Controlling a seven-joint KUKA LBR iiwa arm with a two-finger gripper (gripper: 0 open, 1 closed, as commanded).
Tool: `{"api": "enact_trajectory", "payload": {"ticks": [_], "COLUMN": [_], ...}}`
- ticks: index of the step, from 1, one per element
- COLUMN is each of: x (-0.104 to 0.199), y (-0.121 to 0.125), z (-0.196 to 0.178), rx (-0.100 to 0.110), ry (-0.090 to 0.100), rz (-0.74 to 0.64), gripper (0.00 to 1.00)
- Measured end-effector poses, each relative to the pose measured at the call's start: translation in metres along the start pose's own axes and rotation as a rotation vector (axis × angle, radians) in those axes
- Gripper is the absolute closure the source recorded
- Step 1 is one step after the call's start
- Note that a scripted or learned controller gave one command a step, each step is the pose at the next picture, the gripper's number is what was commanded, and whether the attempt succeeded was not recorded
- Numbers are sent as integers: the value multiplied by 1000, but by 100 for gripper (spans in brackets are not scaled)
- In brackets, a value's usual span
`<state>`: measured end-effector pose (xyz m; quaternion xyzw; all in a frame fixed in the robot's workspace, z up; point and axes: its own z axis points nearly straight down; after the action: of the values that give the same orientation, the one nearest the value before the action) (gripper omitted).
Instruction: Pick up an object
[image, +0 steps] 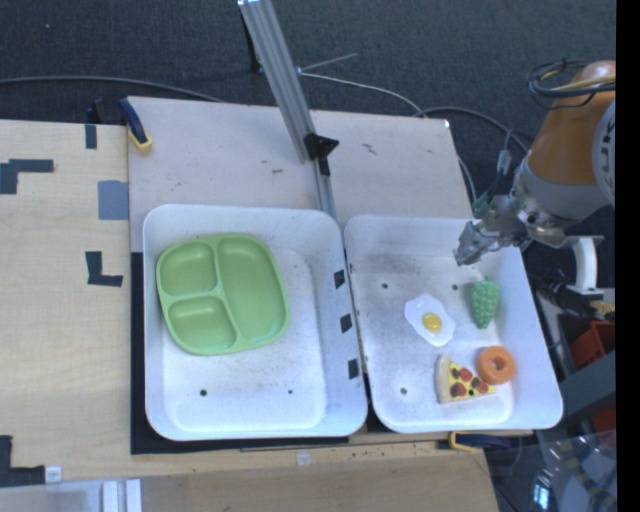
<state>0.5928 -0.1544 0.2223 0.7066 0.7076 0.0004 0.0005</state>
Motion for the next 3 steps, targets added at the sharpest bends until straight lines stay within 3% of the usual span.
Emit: {"api": "enact_trajectory", "payload": {"ticks": [3], "x": [169], "y": [18], "z": [9], "rx": [3], "ry": [1], "rz": [-5], "gripper": [100]}}
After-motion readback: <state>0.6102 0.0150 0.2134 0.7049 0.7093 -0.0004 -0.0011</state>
